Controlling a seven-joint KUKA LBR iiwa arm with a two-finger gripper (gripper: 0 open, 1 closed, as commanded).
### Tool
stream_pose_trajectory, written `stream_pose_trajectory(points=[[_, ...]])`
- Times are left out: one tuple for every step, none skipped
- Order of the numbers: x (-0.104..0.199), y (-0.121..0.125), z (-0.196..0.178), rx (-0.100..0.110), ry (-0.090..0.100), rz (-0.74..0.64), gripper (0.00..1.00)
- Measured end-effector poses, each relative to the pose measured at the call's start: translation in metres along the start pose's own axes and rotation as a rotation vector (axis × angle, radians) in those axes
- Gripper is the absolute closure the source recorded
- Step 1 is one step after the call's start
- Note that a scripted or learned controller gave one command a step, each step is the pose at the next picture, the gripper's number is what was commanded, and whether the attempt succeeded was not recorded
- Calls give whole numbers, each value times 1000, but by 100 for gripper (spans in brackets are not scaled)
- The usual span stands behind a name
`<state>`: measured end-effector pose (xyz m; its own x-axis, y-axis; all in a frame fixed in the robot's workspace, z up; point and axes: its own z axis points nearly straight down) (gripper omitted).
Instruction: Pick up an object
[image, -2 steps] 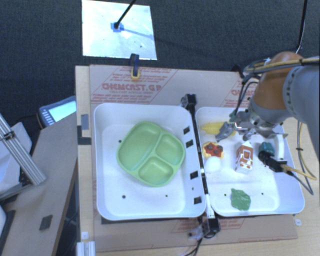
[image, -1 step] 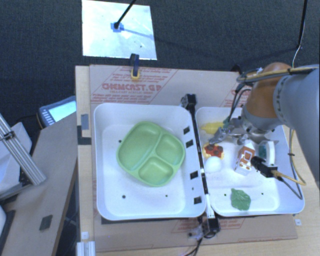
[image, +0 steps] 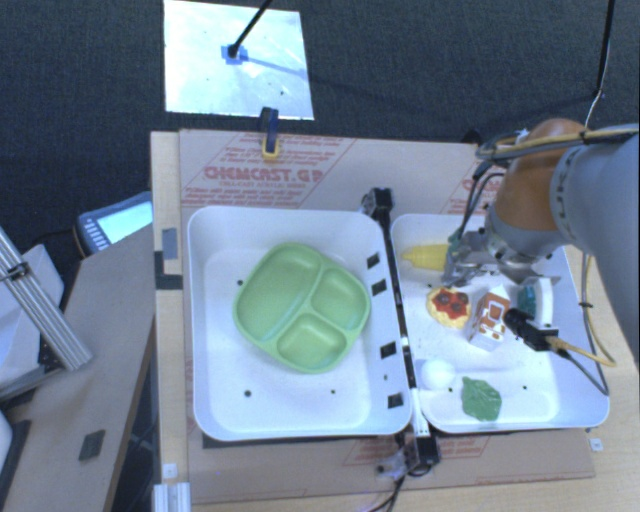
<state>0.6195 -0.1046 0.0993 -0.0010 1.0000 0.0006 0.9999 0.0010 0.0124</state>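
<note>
The arm is reaching in from the right of the frame and hanging its tool (image: 462, 262) low over the upper part of the right bin (image: 575, 400), where the loose things are clustered. That placement suggests the yellow piece (image: 424, 257) at the tool's left or the red-and-yellow toy (image: 449, 305) just below it as the likely target. Whether the tool is spread or pressed together cannot be told, since the wrist and cables are covering it, and nothing is showing between its tips.

The candidates are all lying in the right bin: the yellow piece near the upper left corner, the red-and-yellow toy toward the middle, a white-and-orange box (image: 490, 318) just beside it, a teal-and-white item (image: 531, 300) further right, a white ball (image: 436, 374) at the lower left and a green leaf-shaped piece (image: 481, 398) near the bottom.

The toy and the box are sitting close together, so a descent between them is risking a nudge instead of a grip. The divider (image: 392, 290) between the 2 bins is crowding the yellow piece. The left bin (image: 215, 400) is carrying a green 3-compartment tray (image: 300, 306), well apart from the arm. A sheet of brown board (image: 262, 172) is lying on the counter under both bins.
</note>
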Motion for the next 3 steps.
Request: stream_pose_trajectory(points=[[5,1,-63,5,-2,-4,100],[0,1,-127,4,-2,-4,100],[0,2,-138,10,-1,-5,100]])
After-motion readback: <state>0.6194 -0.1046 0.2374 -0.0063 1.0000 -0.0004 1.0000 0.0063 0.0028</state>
